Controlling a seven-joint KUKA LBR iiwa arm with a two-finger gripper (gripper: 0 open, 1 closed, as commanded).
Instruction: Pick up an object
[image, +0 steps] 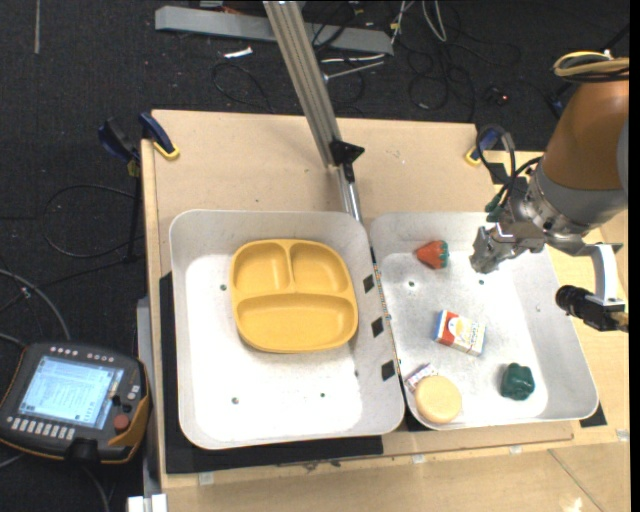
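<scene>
The right bin (555, 330) holds a red strawberry-like toy (432, 254) at its far left, a small white and orange box (459, 332) in the middle, a round tan disc (437, 398) at the front left and a dark green toy (517, 381) at the front right. My gripper (487, 256) hangs over the far part of this bin, just right of the red toy and apart from it. Nothing shows between its fingers.
The left bin (200, 300) carries a yellow divided tray (293, 296). A metal pole (312, 80) slants down to the seam between the bins. A teach pendant (70, 398) lies off the bench at the lower left. Clamps sit at the bench's far corners.
</scene>
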